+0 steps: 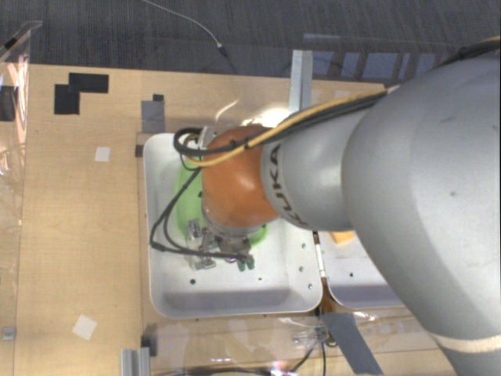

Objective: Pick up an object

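Note:
My arm reaches in from the right and hangs over the left white bin [235,300]. The orange band [235,182] of the wrist covers the bin's middle. Below it the gripper [223,255] points down close to the bin floor, its metal parts and cables crowded together. A bright green object [185,198] lies in the bin, showing to the left of the wrist and partly under it. Its full shape is hidden by the arm.
The right white bin [360,292] sits beside the left one, mostly covered by the grey arm; an orange object [343,237] peeks out at its left side. Black cables [164,225] loop beside the wrist. Light wooden bench [78,233] lies to the left.

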`<action>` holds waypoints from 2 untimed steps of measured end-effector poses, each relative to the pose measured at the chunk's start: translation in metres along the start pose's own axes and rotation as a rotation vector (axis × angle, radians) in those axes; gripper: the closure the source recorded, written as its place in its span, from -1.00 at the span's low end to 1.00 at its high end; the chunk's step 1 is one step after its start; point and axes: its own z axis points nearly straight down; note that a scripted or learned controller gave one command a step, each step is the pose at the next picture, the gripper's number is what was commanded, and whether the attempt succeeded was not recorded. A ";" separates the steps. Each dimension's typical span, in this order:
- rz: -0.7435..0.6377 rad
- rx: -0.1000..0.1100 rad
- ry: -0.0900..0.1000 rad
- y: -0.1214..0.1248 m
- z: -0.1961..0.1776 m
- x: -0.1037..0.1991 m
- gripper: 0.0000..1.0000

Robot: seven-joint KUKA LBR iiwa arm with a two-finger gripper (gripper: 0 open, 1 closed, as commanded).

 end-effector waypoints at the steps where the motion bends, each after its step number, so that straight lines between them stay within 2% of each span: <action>1: 0.402 0.006 0.010 0.020 -0.100 0.005 1.00; 2: -0.228 0.002 0.013 0.003 -0.133 0.022 1.00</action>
